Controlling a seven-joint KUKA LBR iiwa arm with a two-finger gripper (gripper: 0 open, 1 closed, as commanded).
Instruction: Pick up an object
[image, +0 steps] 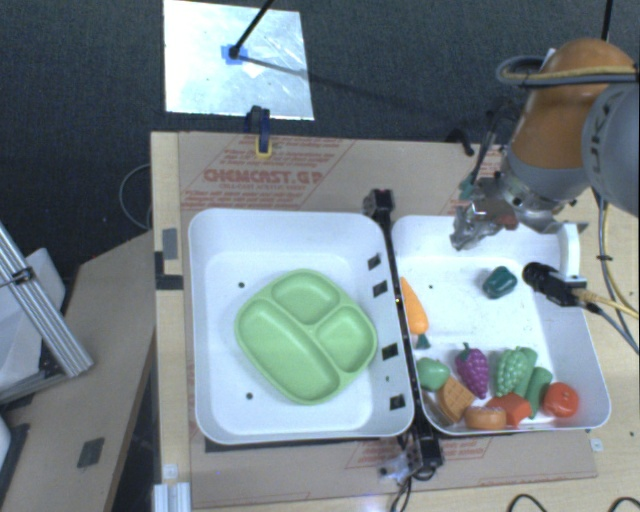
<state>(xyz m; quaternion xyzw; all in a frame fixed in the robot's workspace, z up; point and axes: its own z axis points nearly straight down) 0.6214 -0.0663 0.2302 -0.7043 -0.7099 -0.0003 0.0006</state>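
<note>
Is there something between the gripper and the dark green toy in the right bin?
Nothing visible. The gripper hovers at the right bin's far edge; bare white floor separates it from the dark green toy.

Right bin: open floor mid, clutter low.
Toys crowd the right bin (590, 385) along its lower edge; dark green piece (499, 282) sits alone upper right, carrot (414, 310) hugs the divider. Left bin (215, 330): green plate (305, 335) takes the centre, margins free.
</note>
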